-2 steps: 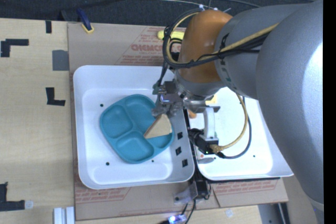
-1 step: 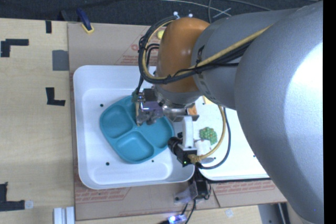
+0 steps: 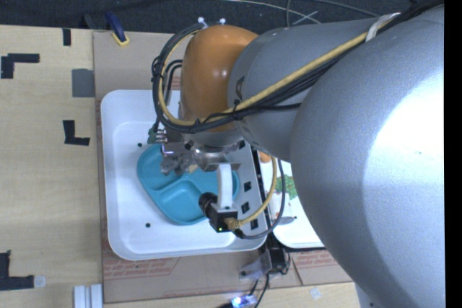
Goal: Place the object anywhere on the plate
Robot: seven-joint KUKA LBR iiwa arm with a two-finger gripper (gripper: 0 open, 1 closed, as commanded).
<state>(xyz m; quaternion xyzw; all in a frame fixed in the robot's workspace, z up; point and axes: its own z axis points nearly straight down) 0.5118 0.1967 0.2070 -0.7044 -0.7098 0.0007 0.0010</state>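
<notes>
A blue plate (image 3: pixel 172 192) with divided sections lies in the left white bin (image 3: pixel 123 177). The arm reaches in from the right, and its orange band and wrist hang over the plate's upper right part. My gripper (image 3: pixel 180 159) sits low over the plate's top edge, mostly hidden under the wrist and its cables. No object can be made out at the gripper. A small orange and green patch (image 3: pixel 283 182) shows in the right bin, just past the arm's edge.
The right white bin (image 3: pixel 303 231) is largely covered by the grey arm. Cables loop around the wrist at the left. The wooden bench (image 3: pixel 43 177) surrounds the bins, with black marks on its left side.
</notes>
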